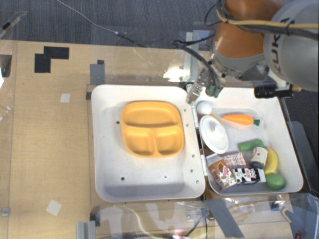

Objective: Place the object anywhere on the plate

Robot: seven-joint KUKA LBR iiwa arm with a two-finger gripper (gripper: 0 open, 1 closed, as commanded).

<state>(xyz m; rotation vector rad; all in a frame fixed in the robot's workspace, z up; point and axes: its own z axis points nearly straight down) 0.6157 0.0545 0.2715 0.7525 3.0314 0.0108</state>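
A yellow plate (152, 128) with three compartments lies in the middle of the left bin (107, 148). My gripper (204, 91) hangs over the top left corner of the right bin (291, 148), close to the wall between the bins. It stands open, with nothing between its fingers. Just below it rests a small white egg (203, 107). An orange carrot (239, 119) lies to the right of the egg, and a white bowl (214, 133) sits below it.
Further down the right bin are a green vegetable (250, 145), a banana (271, 161), a green lime (274, 181) and some printed cartons (234, 171). The arm's orange band and grey body loom over that bin's top right.
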